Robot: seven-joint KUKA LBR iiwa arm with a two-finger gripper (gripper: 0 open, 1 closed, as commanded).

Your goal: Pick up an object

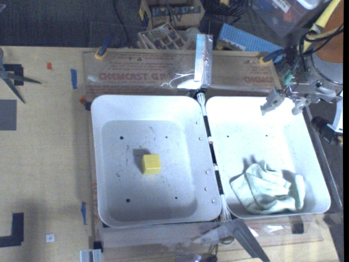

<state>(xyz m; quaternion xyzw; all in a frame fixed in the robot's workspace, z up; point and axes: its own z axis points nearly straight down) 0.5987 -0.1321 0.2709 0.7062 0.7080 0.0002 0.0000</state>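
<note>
1. Gripper poised at the far right corner of the right bin, above its rim, fingers spread apart with nothing between them.
2. Crumpled white cloth lying on the floor of that same bin, toward the near edge, well apart from the gripper and nearer the camera than it.
3. Small yellow block resting near the middle of the left bin, far off to the gripper's left in the picture, across the divide where the two bins meet.
4. Block and cloth both untouched, each alone in its own bin.
5. Wooden counter stretching away beyond the left bin, farthest from the gripper.
6. Grey arm with orange section entering from the upper right, just behind the gripper.
</note>
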